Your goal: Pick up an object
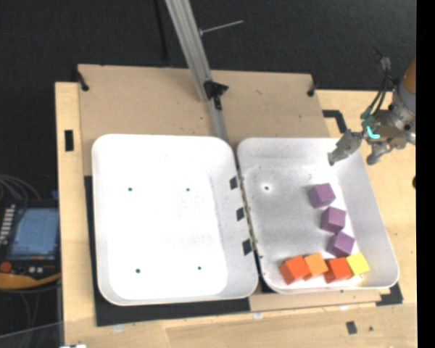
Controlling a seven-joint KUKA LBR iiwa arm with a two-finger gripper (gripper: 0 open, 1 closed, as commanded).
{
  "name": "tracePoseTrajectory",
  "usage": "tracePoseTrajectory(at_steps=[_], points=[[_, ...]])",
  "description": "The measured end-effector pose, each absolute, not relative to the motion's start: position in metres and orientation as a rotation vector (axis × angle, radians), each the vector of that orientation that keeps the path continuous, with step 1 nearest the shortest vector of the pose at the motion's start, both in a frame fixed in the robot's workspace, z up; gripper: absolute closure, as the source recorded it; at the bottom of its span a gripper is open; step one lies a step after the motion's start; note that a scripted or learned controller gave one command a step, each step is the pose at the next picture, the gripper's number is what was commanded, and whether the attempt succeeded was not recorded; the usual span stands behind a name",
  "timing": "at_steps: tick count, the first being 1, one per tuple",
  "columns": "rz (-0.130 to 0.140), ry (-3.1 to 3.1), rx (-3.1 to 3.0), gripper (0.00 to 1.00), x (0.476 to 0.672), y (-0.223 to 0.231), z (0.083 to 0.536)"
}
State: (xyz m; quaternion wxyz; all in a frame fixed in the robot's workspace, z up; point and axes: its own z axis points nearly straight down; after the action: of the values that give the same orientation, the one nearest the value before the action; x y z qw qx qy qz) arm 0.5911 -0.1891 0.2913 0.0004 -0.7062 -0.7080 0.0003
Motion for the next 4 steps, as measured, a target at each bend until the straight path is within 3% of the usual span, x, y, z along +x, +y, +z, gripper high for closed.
tracePoseTrajectory(at_steps=[1, 4], points=[[-0.001, -2.227, -2.219, 0.00, 0.592, -0.189, 0.293], [0.006, -2.215, -2.228, 0.00, 0.602, -0.199, 0.124]])
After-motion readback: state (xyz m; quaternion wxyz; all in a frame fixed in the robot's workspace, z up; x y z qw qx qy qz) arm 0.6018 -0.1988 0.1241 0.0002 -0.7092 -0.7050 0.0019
